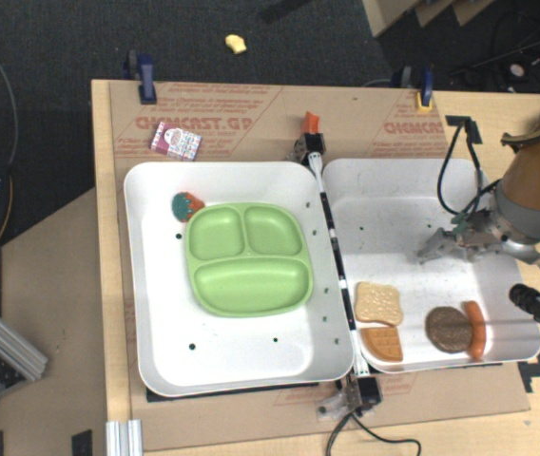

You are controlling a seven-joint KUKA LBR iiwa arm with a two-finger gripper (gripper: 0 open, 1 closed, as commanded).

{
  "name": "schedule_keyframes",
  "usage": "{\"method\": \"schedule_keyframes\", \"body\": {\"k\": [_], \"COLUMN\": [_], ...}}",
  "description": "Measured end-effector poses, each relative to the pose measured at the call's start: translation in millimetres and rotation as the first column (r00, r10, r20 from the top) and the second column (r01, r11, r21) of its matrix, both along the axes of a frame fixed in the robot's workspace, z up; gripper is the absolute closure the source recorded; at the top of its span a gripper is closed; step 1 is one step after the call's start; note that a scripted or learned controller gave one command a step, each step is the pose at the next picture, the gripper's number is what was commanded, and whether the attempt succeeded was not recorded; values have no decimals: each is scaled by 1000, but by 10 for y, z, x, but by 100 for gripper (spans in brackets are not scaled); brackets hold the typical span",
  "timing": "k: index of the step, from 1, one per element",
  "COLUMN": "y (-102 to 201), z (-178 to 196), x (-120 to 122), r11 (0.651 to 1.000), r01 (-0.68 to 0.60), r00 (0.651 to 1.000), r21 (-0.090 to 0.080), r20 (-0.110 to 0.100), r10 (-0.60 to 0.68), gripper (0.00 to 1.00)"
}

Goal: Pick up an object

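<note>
My gripper (438, 246) hangs low over the middle of the right bin (384, 193), above bare white floor. Toy food lies along that bin's front edge. A pale toast slice (378, 302) is at the front left, with an orange-brown slice (382, 343) just below it. A round brown patty (449, 329) and an orange sausage (476, 329) lie to their right. All of them sit nearer the front than the gripper and apart from it. The grey wrist and orange band (536, 183) enter from the right.
The left bin (156, 331) holds a green divided plate (248, 258) and a small red-and-green toy (187, 205) at its back left. A pink card (176, 141) lies on the cardboard behind it. A black cable (453, 164) loops over the right bin's back.
</note>
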State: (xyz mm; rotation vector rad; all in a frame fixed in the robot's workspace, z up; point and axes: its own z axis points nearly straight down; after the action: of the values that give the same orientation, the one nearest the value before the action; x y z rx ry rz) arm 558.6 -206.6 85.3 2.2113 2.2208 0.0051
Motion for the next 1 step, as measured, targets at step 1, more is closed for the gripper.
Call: {"method": "schedule_keyframes", "body": {"k": [1], "y": [-150], "z": [7], "x": [-816], "r11": [1000], "r01": [5], "r00": [1000], "r21": [12], "r20": [-12], "r10": [-5], "gripper": [0]}}
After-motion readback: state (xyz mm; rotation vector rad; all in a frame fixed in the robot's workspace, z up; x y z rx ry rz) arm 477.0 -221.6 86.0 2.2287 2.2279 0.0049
